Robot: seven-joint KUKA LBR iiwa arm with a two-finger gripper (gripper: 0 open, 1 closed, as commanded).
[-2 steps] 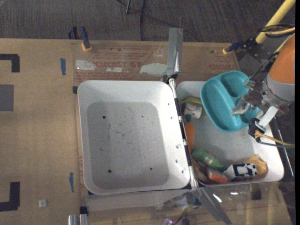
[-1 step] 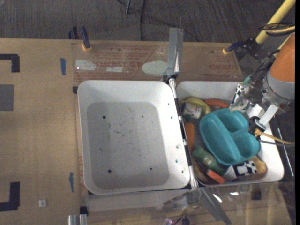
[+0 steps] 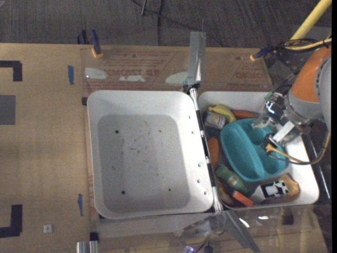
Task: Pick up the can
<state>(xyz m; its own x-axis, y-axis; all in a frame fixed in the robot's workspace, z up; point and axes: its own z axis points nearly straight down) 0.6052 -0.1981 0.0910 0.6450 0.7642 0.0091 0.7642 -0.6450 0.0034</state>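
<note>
1. Can: lay on its side in the upper left corner of the right bin in the camera view, close to the wall shared with the left bin. Touched a yellow banana just above it and sat just beside the rim of a teal bowl.
2. Gripper: hung over the upper right part of the teal bowl, reaching in from the right under the grey arm with its orange band. Stood apart from the can, with the bowl's upper rim between them.
3. Fingers: spread apart, open, with nothing seen between them.
4. Teal bowl: filled the middle of the right bin, tilted, with other items crowded around its left and lower sides.
5. Left of the bowl: an orange carrot-like piece against the dividing wall; below that, a green bottle and a red-orange item near the bin's lower edge.
6. Lower right of the bin: a black-and-white patterned item, lying near the front wall.
7. Both bins: rested side by side on the brown table.
</note>
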